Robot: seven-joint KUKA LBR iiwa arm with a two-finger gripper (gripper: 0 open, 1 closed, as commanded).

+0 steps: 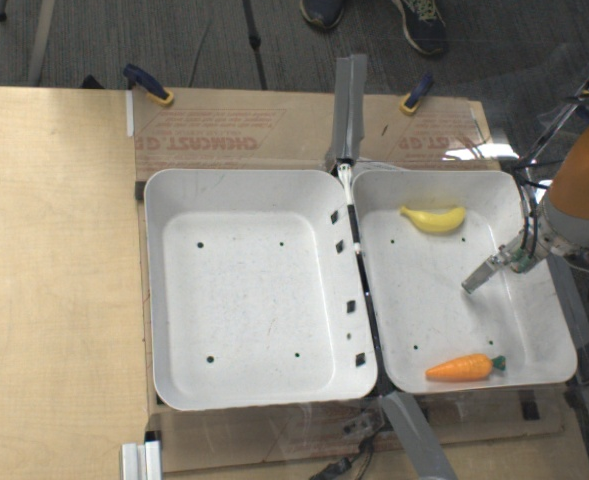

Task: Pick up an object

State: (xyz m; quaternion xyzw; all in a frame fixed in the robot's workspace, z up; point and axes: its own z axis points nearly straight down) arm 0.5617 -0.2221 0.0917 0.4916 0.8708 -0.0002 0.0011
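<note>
A yellow banana (435,218) lies near the back of the right bin (414,313). An orange carrot with a green top (462,368) rests along that bin's front wall. My gripper (480,276) hangs over the right half of the right bin, between the two objects, pointing left and down from the arm at the right edge. Nothing shows between its fingertips, and it touches neither the banana nor the carrot.
The left bin (174,268) stands beside the right one, joined by a black-clipped divider (354,268). Cardboard (234,133) lies behind the bins with two clamps on it. A wooden bench top (54,268) spreads to the left.
</note>
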